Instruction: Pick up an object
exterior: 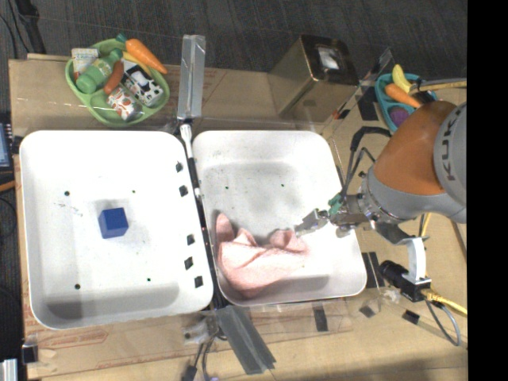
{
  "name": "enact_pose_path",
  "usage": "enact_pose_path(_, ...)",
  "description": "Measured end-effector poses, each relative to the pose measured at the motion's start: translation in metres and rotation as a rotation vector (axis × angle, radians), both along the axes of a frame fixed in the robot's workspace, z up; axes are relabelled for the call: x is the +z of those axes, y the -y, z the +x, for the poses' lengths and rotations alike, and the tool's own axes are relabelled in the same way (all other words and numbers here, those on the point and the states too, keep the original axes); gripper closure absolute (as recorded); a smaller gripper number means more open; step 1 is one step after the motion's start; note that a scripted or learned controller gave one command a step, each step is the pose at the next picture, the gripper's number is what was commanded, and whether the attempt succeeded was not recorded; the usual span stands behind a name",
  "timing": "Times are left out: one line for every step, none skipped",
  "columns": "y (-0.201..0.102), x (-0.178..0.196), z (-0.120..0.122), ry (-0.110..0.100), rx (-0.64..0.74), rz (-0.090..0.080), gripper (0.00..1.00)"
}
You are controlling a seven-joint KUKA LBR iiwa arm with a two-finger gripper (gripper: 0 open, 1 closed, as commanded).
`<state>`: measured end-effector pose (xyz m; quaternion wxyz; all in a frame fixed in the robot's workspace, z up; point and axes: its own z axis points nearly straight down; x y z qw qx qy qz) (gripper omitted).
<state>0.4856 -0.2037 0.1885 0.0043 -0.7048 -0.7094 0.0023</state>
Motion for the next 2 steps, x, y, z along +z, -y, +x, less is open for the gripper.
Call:
enact_pose_path(-0.0101,-0.0984,0.0349,0.007,0.122,-0.001,0.00)
enact_pose_path(-0.0095,-0.0907,0.0349,0.003,0.126,-0.002,1.00)
